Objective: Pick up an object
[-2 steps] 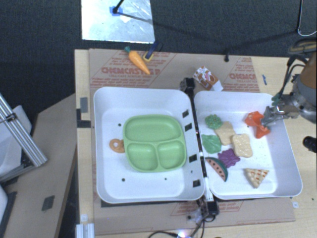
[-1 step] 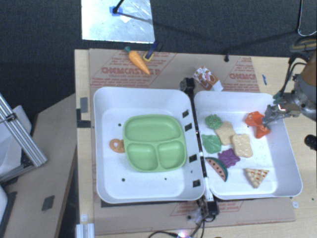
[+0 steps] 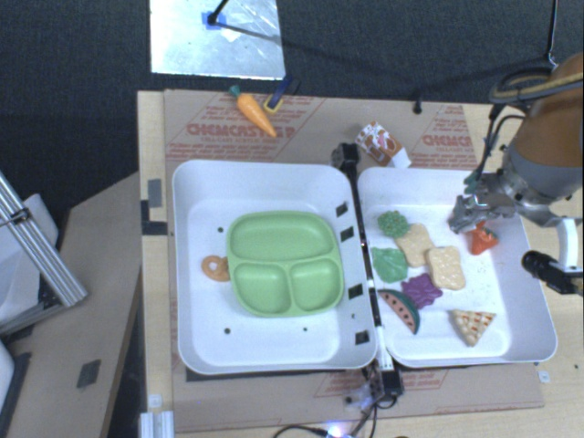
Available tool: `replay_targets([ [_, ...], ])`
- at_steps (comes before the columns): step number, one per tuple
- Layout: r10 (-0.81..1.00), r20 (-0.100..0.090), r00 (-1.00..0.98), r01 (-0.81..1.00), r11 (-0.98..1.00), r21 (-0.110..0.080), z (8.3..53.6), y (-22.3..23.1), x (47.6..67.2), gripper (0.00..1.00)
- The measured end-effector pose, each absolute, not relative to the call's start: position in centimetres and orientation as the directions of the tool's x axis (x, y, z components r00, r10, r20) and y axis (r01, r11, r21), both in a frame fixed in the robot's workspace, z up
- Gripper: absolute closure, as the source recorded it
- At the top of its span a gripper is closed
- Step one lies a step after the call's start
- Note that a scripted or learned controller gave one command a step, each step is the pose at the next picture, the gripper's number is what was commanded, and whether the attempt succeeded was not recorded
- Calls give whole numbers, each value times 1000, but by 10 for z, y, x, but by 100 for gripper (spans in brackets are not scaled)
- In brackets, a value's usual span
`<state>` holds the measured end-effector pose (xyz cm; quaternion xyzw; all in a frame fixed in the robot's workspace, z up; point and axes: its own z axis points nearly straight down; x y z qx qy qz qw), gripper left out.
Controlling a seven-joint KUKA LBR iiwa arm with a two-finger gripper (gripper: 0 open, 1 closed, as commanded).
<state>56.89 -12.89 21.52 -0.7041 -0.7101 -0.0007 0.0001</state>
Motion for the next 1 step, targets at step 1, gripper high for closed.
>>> replay_targets([
  [1,1000,2,-10,1000,10,0,211,-74,568,100],
])
